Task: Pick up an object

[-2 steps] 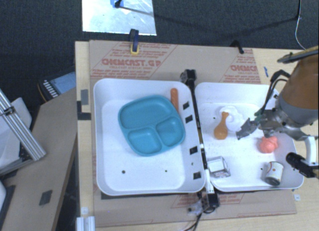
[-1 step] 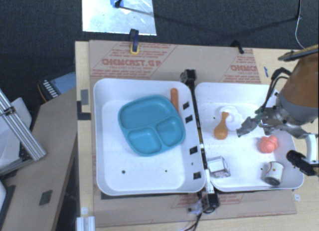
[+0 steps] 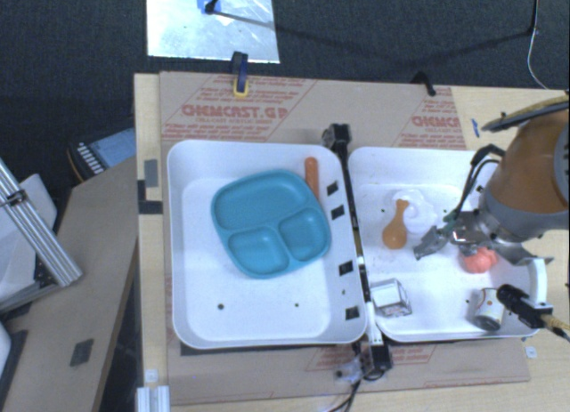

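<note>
1. Reaching in from the right, the grey arm hangs over the right bin, with its tool low above the bin floor, just right of an orange pear-shaped toy.
2. That toy looks the likeliest thing to pick: it lies on its side in the middle of the right bin, narrow neck pointing away from the camera, bulb end nearer. It appears to be light hollow plastic, stiff and smooth, so it may roll or squirt out of a pinch; closing across the bulb, at its widest part, should be safest.
3. A pink rounded lump lies close under the wrist, partly hidden, and looks soft or rubbery. A small clear box sits by the near-left corner and a short metal cylinder near the front wall.
4. Whether the tool is spread or pressed together I cannot tell; the tip is a dark grey blur. Nothing is visibly pinched in it, and it seems apart from the orange toy.
5. In the left bin rests a blue divided plate, with a slim orange stick beside its far edge.
</note>
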{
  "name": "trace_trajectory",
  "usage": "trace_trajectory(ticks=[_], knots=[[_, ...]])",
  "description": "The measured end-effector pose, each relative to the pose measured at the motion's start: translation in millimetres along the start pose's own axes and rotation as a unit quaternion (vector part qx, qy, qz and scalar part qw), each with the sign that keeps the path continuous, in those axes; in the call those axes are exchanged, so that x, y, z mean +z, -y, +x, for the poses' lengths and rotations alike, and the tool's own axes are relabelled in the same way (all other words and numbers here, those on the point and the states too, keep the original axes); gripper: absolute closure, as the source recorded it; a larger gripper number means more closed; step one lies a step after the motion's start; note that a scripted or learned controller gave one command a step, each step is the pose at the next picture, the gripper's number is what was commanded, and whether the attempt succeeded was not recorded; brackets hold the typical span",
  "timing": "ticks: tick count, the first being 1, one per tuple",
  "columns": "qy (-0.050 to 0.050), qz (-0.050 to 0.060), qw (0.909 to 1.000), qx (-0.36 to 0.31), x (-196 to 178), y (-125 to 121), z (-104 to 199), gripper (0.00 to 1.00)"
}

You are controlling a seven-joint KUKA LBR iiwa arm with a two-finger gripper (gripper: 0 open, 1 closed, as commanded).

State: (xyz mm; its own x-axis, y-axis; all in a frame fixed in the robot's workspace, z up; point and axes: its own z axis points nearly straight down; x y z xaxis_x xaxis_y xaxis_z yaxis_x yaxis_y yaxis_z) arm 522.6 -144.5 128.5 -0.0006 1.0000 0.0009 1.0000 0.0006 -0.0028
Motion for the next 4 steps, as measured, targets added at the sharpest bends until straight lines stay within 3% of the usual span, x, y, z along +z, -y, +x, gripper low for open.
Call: trace_trajectory(ticks=[1, 2, 4], knots=[[0.0, -0.001, 1.0, 0.0, 46.3, -0.3, 0.3, 0.0], [0.001, -0.003, 1.0, 0.0, 33.7, -1.5, -0.1, 1.0], [0.001, -0.005, 1.0, -0.002, -70.1, 4.3, 3.9, 1.0]])
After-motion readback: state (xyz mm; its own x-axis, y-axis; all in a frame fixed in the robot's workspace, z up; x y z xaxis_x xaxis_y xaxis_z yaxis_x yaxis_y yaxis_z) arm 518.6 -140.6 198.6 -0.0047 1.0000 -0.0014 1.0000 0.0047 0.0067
